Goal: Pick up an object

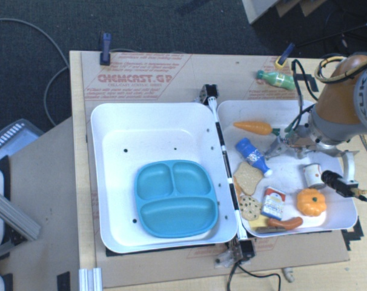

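- Nearest the lens, a sausage (284, 224) lies along the front wall of the right bin (347, 220), in front of my gripper (281, 143) and well apart from it.
- Far to my gripper's left, the left bin (111, 132) holds a blue divided plate (177, 199). It is nothing I am reaching for.
- Closer in on the left and a little forward, a bread slice (247, 177) and a cookie (251, 207) lie flat beside the divider.
- Just to the left of my gripper lies the blue bottle (252, 154), the nearest candidate. It is a small blue cylinder with a white label and cap, lying tilted on its side on the bin floor.
- Just behind and left of my gripper sits a carrot (254, 127), orange and tapered, also within easy reach.
- My gripper is low over the right bin and nothing shows in it. I cannot tell whether it is open or closed.
- I judge this to be the approach step, with no grasp made yet. The next move calls for centring over the blue bottle, lining up across its narrow width, then descending.
- To my gripper's right and forward sit a white can (312, 175) and an orange pumpkin (311, 202).
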Controlling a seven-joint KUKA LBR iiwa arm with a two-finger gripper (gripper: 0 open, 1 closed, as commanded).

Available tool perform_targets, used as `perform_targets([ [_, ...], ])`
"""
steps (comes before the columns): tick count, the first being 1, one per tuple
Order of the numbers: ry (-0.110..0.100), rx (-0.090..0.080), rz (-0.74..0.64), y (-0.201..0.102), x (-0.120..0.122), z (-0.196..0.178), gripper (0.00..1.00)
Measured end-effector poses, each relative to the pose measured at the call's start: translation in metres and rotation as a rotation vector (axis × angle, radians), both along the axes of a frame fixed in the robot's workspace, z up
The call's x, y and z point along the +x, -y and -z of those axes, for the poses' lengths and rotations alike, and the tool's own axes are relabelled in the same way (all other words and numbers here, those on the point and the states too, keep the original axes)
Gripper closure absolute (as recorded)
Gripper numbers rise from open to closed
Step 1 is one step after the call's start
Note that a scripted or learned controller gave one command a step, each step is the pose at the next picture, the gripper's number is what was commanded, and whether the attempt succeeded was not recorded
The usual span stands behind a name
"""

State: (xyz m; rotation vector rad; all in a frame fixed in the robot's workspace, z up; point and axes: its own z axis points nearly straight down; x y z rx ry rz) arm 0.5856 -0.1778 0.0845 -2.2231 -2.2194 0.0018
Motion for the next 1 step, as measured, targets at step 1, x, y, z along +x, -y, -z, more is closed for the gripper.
perform_targets([
  [1, 0.005, -0.007, 0.003, -0.0765, -0.0228, -0.0019, 0.0],
])
